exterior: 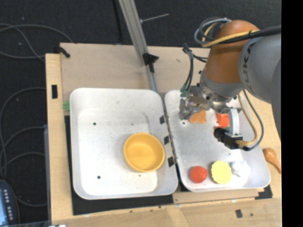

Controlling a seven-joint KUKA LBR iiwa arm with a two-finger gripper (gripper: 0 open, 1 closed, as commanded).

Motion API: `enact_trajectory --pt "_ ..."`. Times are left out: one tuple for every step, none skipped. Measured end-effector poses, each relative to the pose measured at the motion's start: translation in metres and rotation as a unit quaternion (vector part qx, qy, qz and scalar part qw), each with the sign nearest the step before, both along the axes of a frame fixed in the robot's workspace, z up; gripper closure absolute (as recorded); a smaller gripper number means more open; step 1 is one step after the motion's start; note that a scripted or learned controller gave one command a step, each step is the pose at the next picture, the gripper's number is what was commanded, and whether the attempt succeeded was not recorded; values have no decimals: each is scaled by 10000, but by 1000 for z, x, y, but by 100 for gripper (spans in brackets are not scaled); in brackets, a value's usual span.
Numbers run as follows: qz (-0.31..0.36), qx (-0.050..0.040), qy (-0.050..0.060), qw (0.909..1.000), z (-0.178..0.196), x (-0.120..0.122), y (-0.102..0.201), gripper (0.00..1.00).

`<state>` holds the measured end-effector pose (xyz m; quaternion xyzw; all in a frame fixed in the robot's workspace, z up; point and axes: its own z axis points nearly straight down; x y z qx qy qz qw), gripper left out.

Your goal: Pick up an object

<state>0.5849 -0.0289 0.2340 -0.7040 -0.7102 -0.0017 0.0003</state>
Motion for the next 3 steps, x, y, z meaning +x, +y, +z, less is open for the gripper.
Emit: enact_trajectory --pt "-11 -8 12 10000 -7 -10 47 100" --pt "3 2 -1 10000 8 -21 102 100" --pt "-24 -1 7 10000 7 -20 99 0"
